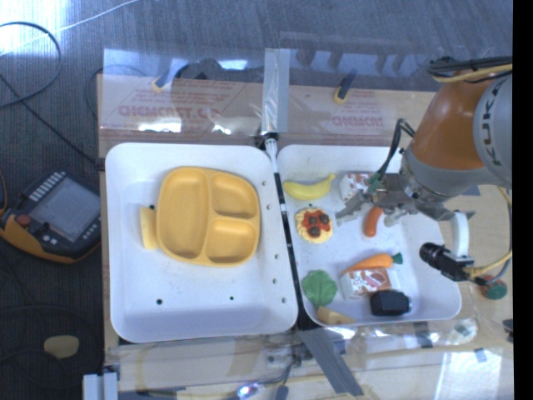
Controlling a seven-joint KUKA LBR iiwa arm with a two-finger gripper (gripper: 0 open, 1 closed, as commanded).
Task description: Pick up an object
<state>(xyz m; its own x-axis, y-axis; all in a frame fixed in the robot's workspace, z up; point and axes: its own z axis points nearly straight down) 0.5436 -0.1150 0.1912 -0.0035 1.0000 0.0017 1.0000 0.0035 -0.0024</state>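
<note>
In the right bin [287,248], the smooth white tray with rounded corners that serves here as the landmark, the gripper [376,202] hangs over the upper middle, below the arm's [454,140] glossy orange band and grey wrist. Its two fingers spread wide, one reaching left and one right, and between them stands a small orange-red sausage-shaped piece [374,221], upright in the view; whether the fingers touch it cannot be told, and they are not closed on it. Against the bin's upper left wall lies a curved yellow banana [309,188], smooth and plastic-looking. Just below it, still on the left side, sits a round toy tart [314,224] with a pale scalloped rim and a red and dark filling. A white packet with brown printing [356,183] lies near the top wall, partly under the gripper. In the lower half, an orange carrot with a green tip [372,262] lies slantwise near the middle, touching a small red and white printed packet [363,282] beneath it. Beside that, toward the lower right corner, rests a matte black blocky object [389,303]. At the lower left corner sits a crinkled green leafy vegetable [319,287], with a pale tan piece [336,316] just under it by the bottom wall. To the left of this bin, the left bin [125,282] holds a yellow divided plate [207,216] with three rounded compartments.
</note>
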